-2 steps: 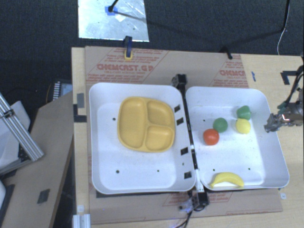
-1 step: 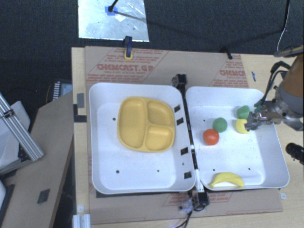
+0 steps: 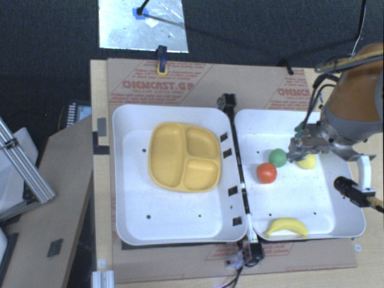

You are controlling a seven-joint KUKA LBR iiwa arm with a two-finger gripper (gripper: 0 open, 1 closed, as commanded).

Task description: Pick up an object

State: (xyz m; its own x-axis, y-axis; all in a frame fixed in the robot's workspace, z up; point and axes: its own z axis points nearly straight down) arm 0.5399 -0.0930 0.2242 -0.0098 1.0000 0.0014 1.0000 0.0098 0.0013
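Two shallow white plastic bins sit side by side before you on the bench, the left bin [image 3: 129,221] and the right bin [image 3: 336,218]. Take the small round green ball [image 3: 278,157] in the right bin as your landmark. One round orange-red ball [image 3: 267,173] lies just below and left of it, close to touching. One small yellow lemon-shaped fruit [image 3: 307,162] lies just to its right, partly covered by the arm's metal end. One yellow toy banana [image 3: 287,227] lies well below it, near the front wall of that bin. One yellow plastic plate [image 3: 183,156] with three compartments lies well to its left, in the left bin. You have four small objects in the right bin and a single plate in the left. The gripper [image 3: 298,149] sits low just right of the green ball, between it and the lemon shape, and seems to be touching both. You cannot tell from this angle how far it is open or whether it has hold of anything, as the grey wrist and orange band hide its tips. The arm is cut off at the right edge.
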